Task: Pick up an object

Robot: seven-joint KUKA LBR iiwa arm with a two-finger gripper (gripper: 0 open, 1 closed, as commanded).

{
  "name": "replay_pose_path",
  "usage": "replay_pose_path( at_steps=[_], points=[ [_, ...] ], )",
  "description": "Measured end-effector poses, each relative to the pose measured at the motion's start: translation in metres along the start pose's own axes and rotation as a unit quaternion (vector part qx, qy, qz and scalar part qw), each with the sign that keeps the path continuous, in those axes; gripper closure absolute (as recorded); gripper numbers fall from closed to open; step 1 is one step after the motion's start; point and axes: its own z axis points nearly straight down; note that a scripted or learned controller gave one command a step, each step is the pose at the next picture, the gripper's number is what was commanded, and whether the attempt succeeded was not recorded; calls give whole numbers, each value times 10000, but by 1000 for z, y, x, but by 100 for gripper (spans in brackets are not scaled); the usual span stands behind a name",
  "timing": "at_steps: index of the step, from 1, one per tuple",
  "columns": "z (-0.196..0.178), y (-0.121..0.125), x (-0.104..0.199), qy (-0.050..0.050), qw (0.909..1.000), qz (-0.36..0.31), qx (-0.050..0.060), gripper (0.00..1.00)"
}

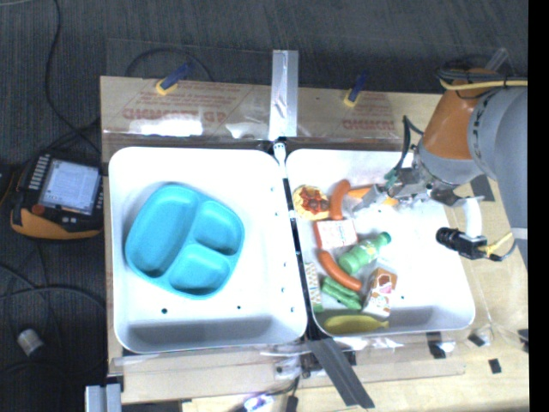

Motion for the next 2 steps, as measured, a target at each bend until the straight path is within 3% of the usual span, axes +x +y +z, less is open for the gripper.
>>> replay_pose_path(
  at_steps=[1,2],
  points=[
    [7,40,-11,42,9950,-996,88,0],
    [-51,44,6,-7,9845,-1756,-2,0]
  ],
)
